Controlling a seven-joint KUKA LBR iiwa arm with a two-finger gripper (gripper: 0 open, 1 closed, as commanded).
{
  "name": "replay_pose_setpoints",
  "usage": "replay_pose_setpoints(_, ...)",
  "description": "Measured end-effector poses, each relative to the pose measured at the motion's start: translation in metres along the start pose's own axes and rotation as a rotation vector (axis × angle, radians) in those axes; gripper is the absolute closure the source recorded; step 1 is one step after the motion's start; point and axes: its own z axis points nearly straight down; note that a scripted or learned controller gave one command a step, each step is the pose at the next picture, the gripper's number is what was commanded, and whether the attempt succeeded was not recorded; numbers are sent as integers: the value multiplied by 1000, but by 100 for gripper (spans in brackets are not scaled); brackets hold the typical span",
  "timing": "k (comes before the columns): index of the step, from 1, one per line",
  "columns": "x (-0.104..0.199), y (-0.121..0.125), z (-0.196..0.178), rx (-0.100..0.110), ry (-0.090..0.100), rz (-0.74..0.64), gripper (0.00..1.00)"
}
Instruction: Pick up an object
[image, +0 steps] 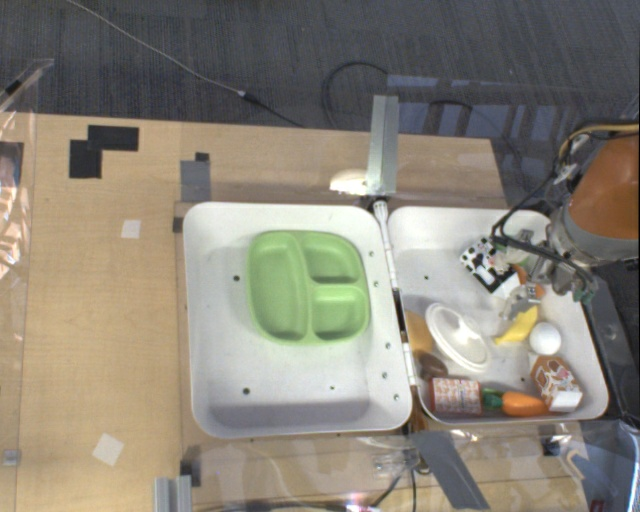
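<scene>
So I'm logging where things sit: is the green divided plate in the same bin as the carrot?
No, the green divided plate lies alone in the left bin, while the carrot lies in the right bin.

Light wooden bench (100, 330), black L-shaped tape mark (100, 147) at its far left, dark grey carpet (200, 50) beyond, thin black cable (345, 85) looping on it

Green tray (305, 287) (pale), white bins (215, 400), orange carrot (523, 404).
</scene>
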Motion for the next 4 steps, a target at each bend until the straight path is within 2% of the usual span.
replay_pose_setpoints(1, 18, -2, -3, 3, -17, 75, 0)
replay_pose_setpoints(2, 65, -9, -6, 9, -26, 148, 0)
replay_pose_setpoints(3, -48, 5, 22, 0, 41, 72, 0)
replay_pose_setpoints(4, 23, -5, 21, 2, 47, 150, 0)
